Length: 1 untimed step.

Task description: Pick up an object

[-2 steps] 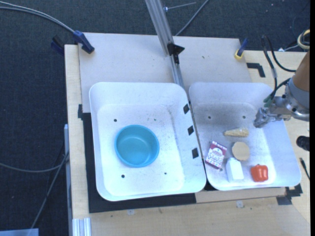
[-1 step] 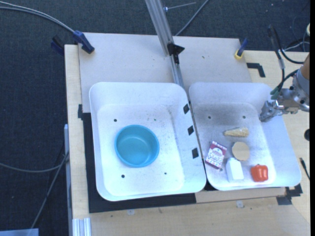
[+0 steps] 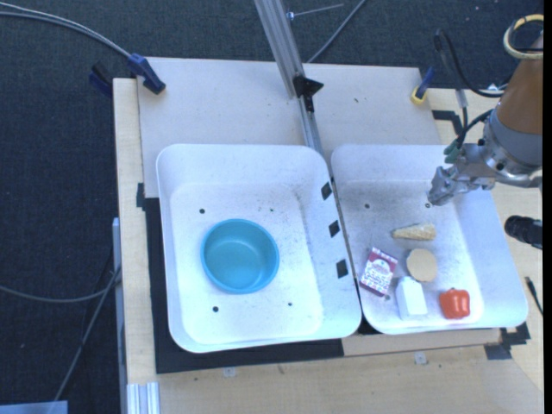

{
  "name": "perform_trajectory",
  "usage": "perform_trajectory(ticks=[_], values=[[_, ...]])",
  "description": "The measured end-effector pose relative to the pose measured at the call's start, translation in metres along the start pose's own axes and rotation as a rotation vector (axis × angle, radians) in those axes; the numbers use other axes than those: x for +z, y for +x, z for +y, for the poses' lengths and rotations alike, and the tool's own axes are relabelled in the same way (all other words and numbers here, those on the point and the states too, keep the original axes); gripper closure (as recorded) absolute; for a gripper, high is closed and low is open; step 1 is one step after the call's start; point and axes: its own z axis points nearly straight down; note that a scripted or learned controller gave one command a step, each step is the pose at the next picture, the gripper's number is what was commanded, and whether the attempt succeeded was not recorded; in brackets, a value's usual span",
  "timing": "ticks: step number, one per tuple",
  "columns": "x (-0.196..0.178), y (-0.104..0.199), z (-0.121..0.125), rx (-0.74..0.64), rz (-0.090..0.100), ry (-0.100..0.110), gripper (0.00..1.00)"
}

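My gripper [image 3: 437, 192] hangs over the far part of the right bin [image 3: 379, 166], a little above and behind a pale corn cob [image 3: 414, 231]. Nothing shows between its fingers. Nearer the front of that bin lie a round tan biscuit [image 3: 422, 265], a pink and white packet [image 3: 378, 272], a white block [image 3: 411, 299] and a red pepper [image 3: 455, 303]. A blue bowl [image 3: 241, 255] stands in the left bin [image 3: 185, 175].
A metal pole [image 3: 285, 41] slants across the back of the bench down to the divide between the bins. Blue clamps [image 3: 147, 74] and a yellow one [image 3: 421, 86] grip the back edge. Cables trail on the dark floor at left.
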Motion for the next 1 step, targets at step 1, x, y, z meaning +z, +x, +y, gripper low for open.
perform_trajectory(ticks=[1], values=[[0.0061,0.0464,0.0140,0.001,-0.001,0.004,1.00]])
